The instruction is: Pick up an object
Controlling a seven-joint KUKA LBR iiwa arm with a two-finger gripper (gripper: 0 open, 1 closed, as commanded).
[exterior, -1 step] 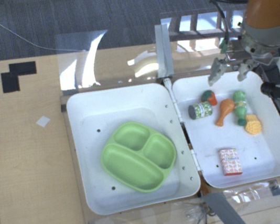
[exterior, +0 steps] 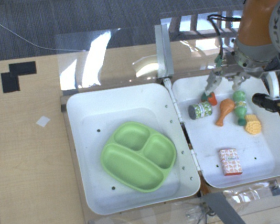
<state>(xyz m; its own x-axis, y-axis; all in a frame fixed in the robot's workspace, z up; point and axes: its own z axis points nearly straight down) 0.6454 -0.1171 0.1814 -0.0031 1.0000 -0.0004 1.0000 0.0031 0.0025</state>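
From my seat, the arm (exterior: pixel 265 18) reaches in over the far end of the right bin (exterior: pixel 278 157), and its jaws hang splayed wide with nothing between them; one finger (exterior: pixel 211 87) slants down toward the small green can (exterior: pixel 200 110), the other (exterior: pixel 239 82) points at the green vegetable piece (exterior: pixel 240 107). The gripper (exterior: pixel 225 87) sits just above that cluster, which I read as lining up for a descent, not a grasp yet made.

The candidates are bunched at the far half of this bin: the can lying on its side, a small red piece (exterior: pixel 212 99) touching it, the orange drumstick (exterior: pixel 224 111) tilted between can and vegetable, and the yellow corn (exterior: pixel 253 125) just beside the vegetable's near end. That crowding is my worry: a wide straddle could catch two things or shove them apart. The patterned box (exterior: pixel 230 161) lies well apart and would be cleaner.

The left bin (exterior: pixel 87 160) carries the green divided plate (exterior: pixel 139 156), likely just parked there on the desk (exterior: pixel 27 170)
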